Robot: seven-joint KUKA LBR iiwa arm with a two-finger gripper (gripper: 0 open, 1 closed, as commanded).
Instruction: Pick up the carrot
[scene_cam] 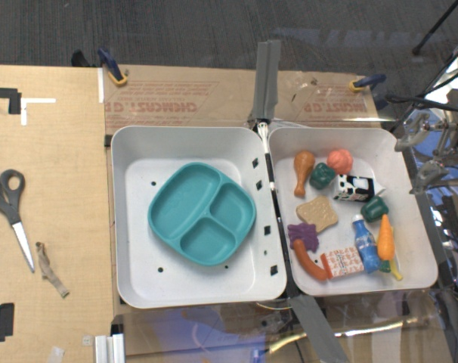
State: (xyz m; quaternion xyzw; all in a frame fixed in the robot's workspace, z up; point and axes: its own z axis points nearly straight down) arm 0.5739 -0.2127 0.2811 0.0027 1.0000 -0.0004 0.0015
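Nearest me, along the front edge of the right bin (pixel 410 203), lie a red sausage (pixel 310 265), a red-and-white carton (pixel 342 262) and a blue bottle (pixel 364 245). The carrot (pixel 385 237) lies just right of that bottle: a short, stubby orange cone, standing nearly upright in this view, with a dark green piece (pixel 375 208) at its far end. Farther back sit a slice of toast (pixel 317 213), a toy cow (pixel 354 188) and a drumstick (pixel 301 172). The left bin (pixel 131 225) holds a teal divided plate (pixel 202 213). Scissors (pixel 11 209) rest on the tabletop (pixel 47 278). The fingers' state I cannot tell.
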